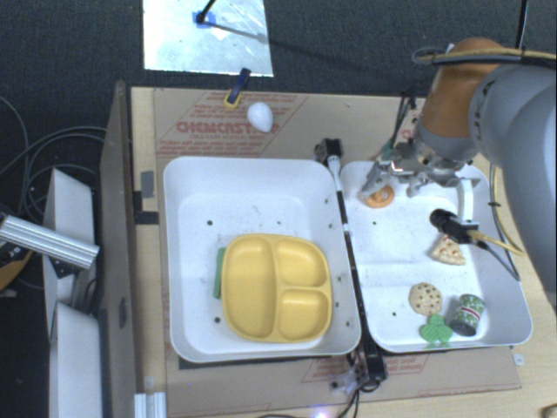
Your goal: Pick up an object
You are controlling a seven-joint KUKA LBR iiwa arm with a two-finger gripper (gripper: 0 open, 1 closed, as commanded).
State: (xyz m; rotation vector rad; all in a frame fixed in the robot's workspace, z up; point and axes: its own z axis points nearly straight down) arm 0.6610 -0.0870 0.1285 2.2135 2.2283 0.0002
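My gripper (393,184) hangs over the far left corner of the right bin (500,299), its fingers spread apart with nothing between them. A small round orange pastry (379,198) lies on the bin floor just below the left finger, close to the bin's left wall. Nearer the front of that bin lie a pizza slice (448,251), a round cookie (425,298), a green-labelled can (470,313) and a green leafy toy (433,330).
The left bin (200,207) holds a yellow divided plate (277,286) with a green strip (218,273) at its left edge. A white egg-like ball (259,116) and a blue-and-yellow tool (236,89) lie on the cardboard behind the bins.
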